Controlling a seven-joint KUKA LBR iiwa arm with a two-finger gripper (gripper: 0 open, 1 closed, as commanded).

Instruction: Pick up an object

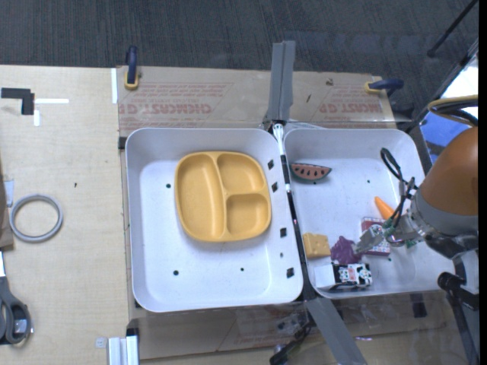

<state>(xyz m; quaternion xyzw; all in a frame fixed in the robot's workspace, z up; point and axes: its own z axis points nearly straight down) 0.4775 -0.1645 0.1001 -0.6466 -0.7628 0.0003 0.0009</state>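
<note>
- White plastic: two shallow bins sit side by side on a bench, seen from above at a slant. The left bin (148, 280) holds a yellow divided plate (223, 196), lying flat near its middle.
- The right bin (342, 139) holds several small things. A watermelon slice toy (311, 172) lies near its upper left. An orange carrot (384, 205) lies towards the right.
- Along the bin's near side lie a tan block (316, 245), a purple piece (345, 248) just beside it, and a black-and-white item (352, 275) close to the front wall.
- The arm (455, 185) reaches in from the right. Its gripper (378, 239) hangs low over the right bin, just beside the purple piece. Whether its fingers are spread or closed cannot be told; nothing is clearly seen between them.
- A grey ring (34, 217) lies on the bench, well left of the bins.
</note>
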